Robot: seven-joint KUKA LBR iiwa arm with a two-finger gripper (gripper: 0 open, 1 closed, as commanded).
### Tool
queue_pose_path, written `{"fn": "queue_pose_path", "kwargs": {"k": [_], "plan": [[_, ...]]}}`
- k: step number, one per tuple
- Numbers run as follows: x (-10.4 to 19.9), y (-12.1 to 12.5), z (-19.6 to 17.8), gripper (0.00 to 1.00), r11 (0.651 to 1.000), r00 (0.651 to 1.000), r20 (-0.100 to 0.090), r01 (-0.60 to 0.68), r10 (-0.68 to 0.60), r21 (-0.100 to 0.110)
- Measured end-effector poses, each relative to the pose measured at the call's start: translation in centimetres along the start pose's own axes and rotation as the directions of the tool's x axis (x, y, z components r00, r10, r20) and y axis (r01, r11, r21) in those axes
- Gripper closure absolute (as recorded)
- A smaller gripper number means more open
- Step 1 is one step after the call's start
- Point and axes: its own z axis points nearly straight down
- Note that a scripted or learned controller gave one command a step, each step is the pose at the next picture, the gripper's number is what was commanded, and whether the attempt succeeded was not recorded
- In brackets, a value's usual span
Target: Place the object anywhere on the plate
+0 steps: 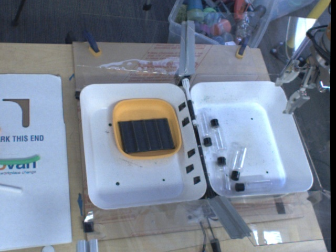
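A yellow plate (pixel 122 114) sits in the left white bin (pixel 100 177). On the plate lies a dark ribbed rectangular block (pixel 146 135), flat and covering most of its floor. In the right white bin (pixel 262 109) lie several clear vials with black caps, among them one near the divider (pixel 215 132), one in the middle (pixel 238 160) and one at the front (pixel 253 184). My gripper (pixel 289 92) hangs above the right bin's far right corner, open, with nothing between its fingers. It is well away from the plate and the vials.
A metal divider rail (pixel 187 62) runs between the bins. A white printed sheet (pixel 31 156) covers the bench at the left. A clear tub of coloured toys (pixel 220 9) stands behind the bins. Cables (pixel 320 35) hang by the arm.
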Motion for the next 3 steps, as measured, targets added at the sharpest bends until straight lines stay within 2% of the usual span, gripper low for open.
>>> {"fn": "queue_pose_path", "kwargs": {"k": [1, 2, 3], "plan": [[-0.72, 0.15, 0.53, 0.0, 0.993, 0.993, 0.002, 0.121, -0.121, 0.001], [-1.23, 0.25, 1.48, 0.0, 0.894, 0.894, 0.003, 0.449, -0.449, 0.0], [-1.26, 0.2, 0.99, 0.0, 0.869, 0.869, 0.003, 0.494, -0.494, 0.001]]}}
